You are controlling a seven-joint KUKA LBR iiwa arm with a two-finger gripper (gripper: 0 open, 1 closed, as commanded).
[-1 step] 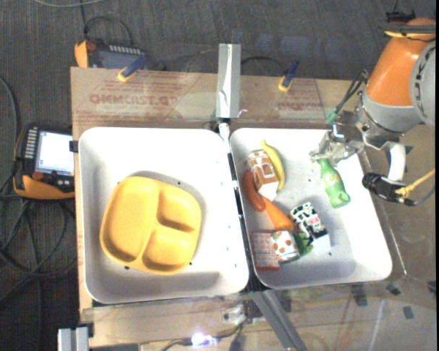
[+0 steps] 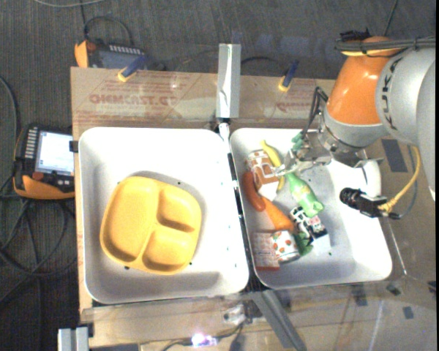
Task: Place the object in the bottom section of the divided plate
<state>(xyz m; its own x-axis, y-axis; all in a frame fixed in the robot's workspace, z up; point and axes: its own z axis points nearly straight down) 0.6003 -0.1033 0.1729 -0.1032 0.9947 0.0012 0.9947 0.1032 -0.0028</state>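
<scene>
Nearest item: yellow divided plate (image 2: 152, 223), left bin (image 2: 95, 159), all three sections bare. Right bin (image 2: 366, 262): clutter of small goods, namely green bottle (image 2: 303, 193), orange carrot-shaped piece (image 2: 279, 216), red sausage-shaped piece (image 2: 252, 191), yellow banana-shaped piece (image 2: 271, 153), printed can (image 2: 284, 246). Gripper (image 2: 301, 156): far end of right bin, low over the clutter beside the green bottle; open or closed cannot be told. Object to place: not yet singled out, judged to be among the clutter. Progress: pick, carry across and placement all outstanding.

Robot lab, bench bins (image 2: 88, 196), floor cables (image 2: 7, 225)
</scene>
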